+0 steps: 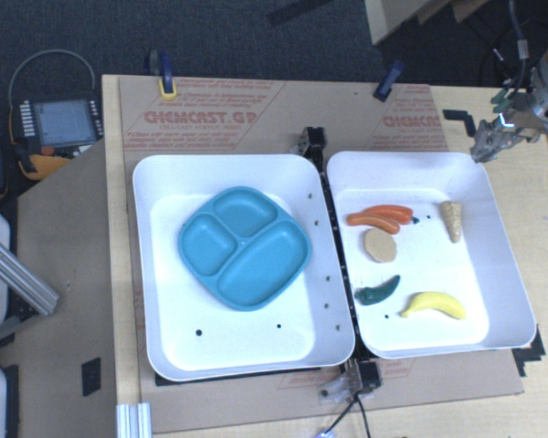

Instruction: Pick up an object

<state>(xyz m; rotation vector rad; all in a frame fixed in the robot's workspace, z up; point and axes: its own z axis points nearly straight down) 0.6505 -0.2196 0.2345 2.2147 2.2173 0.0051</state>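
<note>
Contents, right bin (502,245): orange hot dog (381,217) and tan cookie (380,245) near its left wall, cone (452,220) toward the far right corner, dark green pepper (377,291) and yellow banana (434,306) along the near edge. Left bin (151,245): blue divided plate (245,246), centred. Gripper (487,143) hangs beyond the right bin's far right corner, holding nothing; finger spread cannot be told. Step, as judged: approach. Next move calls for travel inward and descent over one item.

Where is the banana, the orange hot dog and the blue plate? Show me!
banana (433,306), camera view, middle of its yellow curve.
orange hot dog (380,217), camera view, middle of its length.
blue plate (245,257), camera view, ridge between its compartments.
</note>
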